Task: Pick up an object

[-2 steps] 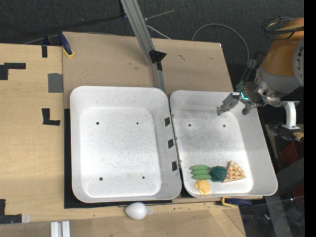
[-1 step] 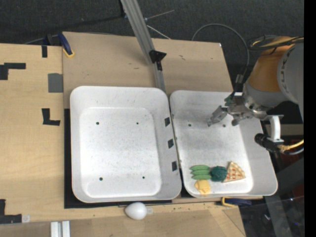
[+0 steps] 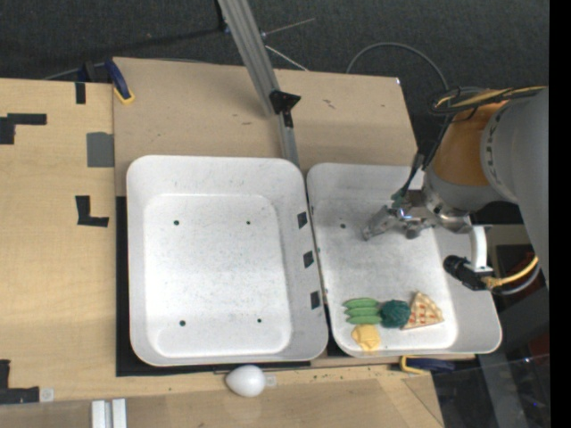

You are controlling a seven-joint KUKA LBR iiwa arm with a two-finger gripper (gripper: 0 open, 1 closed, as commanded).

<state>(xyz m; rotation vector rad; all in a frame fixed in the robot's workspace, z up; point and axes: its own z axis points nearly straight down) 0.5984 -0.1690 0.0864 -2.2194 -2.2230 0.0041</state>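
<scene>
The gripper point(image 3: 370, 232), jaws state unreadable, hovers mid-right above toys point(image 3: 393, 313) bunched at the right bin's point(image 3: 343, 190) lower edge.

Four small toy foods lie clustered flat on the floor of the right-hand bin, well apart from the jaws and toward the near rim. A green pea pod point(image 3: 361, 308) sits leftmost, a yellow piece point(image 3: 366, 335) just below it, a dark green broccoli-like lump point(image 3: 394, 312) beside them, and a tan wedge with red lattice point(image 3: 424, 312) touching that.
</scene>
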